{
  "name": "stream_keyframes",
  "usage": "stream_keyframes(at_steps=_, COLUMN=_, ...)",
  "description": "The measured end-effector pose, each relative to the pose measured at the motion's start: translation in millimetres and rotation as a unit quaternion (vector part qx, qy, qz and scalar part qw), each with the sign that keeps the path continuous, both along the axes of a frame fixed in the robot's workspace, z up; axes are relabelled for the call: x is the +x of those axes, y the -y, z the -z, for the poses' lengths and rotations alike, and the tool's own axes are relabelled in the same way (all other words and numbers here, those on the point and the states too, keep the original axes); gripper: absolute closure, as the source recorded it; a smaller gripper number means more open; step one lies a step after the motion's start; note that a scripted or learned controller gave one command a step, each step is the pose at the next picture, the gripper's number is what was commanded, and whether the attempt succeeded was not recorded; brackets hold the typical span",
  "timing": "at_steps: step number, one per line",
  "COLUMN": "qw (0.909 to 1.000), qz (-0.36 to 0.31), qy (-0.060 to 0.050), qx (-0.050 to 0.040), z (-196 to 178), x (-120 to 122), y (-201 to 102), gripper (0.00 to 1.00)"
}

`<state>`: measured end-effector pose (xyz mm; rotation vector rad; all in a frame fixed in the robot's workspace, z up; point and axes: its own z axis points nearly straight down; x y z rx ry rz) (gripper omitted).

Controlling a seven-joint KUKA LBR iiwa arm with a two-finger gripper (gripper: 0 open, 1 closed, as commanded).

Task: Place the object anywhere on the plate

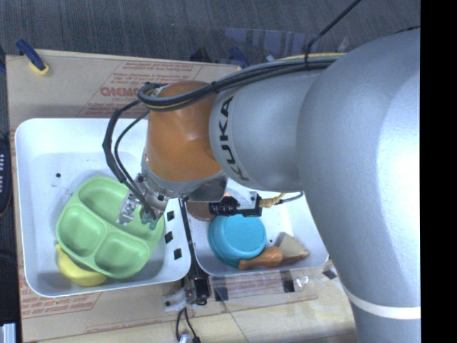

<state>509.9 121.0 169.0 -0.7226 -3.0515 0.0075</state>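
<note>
A light green divided plate (100,231) lies in the left bin (32,148), resting partly on a yellow object (77,271) at its front left. My gripper (141,213) hangs below the orange wrist band, right over the plate's right rim. A small teal bit (152,221) shows at the gripper's tip; I cannot make out what it is or whether it is held. The arm's bulk hides the back of the right bin.
The right bin (316,236) holds a blue bowl (238,239), an orange-brown piece (258,261) at its front and a tan wedge (291,248) beside it. A dark brown item (201,209) lies near the divider. Cardboard (107,77) surrounds both bins.
</note>
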Motion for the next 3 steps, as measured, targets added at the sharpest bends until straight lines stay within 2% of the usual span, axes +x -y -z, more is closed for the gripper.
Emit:
stream_keyframes(at_steps=1, qw=0.9878, qz=0.156, qy=0.002, qx=-0.0001, z=77, x=24, y=4, gripper=1.00)
stream_keyframes(at_steps=2, qw=0.9980, qz=0.060, qy=0.018, qx=-0.0007, z=73, x=-13, y=16, gripper=1.00)
stream_keyframes(at_steps=3, qw=0.9613, qz=0.275, qy=0.007, qx=-0.0010, z=61, x=12, y=-43, gripper=1.00)
